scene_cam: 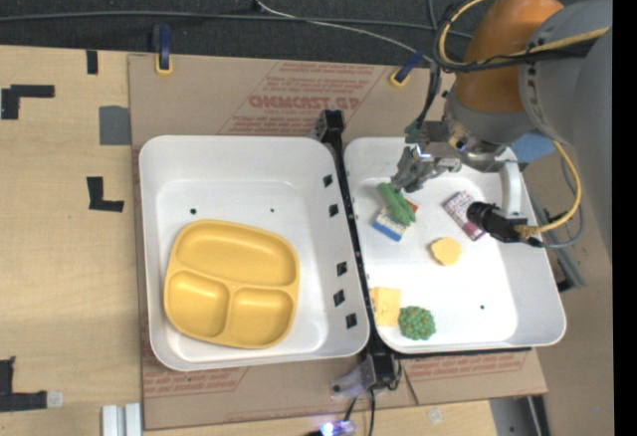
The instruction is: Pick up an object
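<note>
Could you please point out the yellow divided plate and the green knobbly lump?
yellow divided plate (231, 283): camera view, where its dividers meet.
green knobbly lump (417, 323): camera view, its top centre.

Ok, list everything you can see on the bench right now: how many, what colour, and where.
left bin: 1, white, view's left
right bin: 1, white, view's right
divided plate: 1, yellow, in the left bin
brush-like object: 1, green and blue, right bin, far part
small box: 1, pink, right bin, far part
lump: 1, yellow, right bin, middle
flat square: 1, yellow, right bin, near edge
bumpy piece: 1, green, beside the flat square
cardboard sheet: 1, brown, under both bins
clamps: 2, blue and yellow, sheet's far edge
arm: 1, grey with orange band, from view's right
gripper: 1, grey, over the brush-like object
</note>
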